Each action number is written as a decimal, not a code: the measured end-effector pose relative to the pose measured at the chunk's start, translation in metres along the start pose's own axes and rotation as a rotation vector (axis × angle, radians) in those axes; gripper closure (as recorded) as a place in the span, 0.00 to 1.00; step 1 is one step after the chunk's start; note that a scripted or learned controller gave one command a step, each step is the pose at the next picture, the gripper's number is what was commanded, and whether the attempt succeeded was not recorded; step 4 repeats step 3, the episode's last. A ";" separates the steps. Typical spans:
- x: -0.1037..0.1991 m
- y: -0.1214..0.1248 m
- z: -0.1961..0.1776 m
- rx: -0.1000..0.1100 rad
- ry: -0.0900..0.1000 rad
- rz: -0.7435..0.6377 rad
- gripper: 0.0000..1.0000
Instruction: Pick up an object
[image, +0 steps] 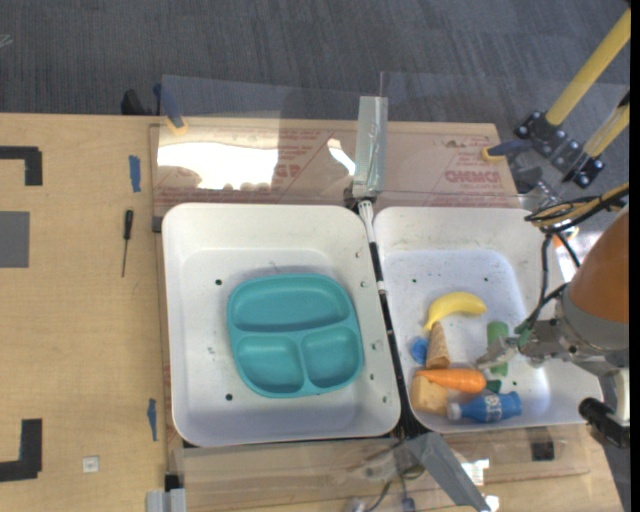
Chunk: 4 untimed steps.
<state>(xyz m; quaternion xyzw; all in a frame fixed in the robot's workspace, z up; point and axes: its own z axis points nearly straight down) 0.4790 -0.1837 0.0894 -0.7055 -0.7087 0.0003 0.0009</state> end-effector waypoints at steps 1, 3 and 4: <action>0.000 0.001 -0.010 -0.004 -0.001 0.002 1.00; 0.065 0.014 -0.155 -0.014 -0.002 0.139 1.00; 0.065 0.014 -0.155 -0.014 -0.002 0.139 1.00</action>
